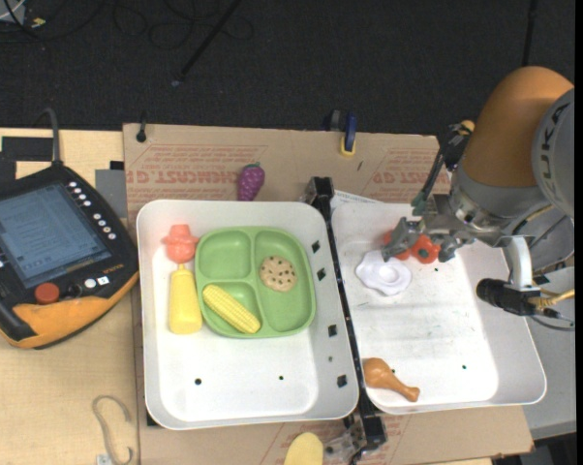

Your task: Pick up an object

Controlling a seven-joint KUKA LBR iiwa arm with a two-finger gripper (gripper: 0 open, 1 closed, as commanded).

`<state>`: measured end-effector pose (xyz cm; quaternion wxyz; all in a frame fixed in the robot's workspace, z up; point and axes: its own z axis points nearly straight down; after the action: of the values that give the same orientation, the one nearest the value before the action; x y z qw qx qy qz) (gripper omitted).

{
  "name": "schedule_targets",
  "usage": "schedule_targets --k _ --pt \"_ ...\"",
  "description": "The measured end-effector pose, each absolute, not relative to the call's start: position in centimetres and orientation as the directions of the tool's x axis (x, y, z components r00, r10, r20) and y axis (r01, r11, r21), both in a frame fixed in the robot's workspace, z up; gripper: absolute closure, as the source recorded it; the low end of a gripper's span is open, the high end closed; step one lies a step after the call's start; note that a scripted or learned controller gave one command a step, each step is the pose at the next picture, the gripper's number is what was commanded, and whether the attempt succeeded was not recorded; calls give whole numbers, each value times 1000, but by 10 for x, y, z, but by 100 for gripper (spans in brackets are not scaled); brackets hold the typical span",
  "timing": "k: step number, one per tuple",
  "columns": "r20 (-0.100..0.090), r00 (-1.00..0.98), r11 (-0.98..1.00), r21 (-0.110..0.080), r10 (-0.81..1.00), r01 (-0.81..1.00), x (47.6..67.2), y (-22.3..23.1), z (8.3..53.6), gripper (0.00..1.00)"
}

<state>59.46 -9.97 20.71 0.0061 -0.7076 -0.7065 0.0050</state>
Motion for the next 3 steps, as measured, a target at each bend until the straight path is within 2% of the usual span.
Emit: schedule_targets --k 1,2,3 --pt "0 -1 1 -1 1000 1000 597 -100 215 0" --pt "2 2 -2 -8 1000 1000 595 -91 164 0" --pt "1 -1 1 -7 1000 1000 600 -90 118 0"
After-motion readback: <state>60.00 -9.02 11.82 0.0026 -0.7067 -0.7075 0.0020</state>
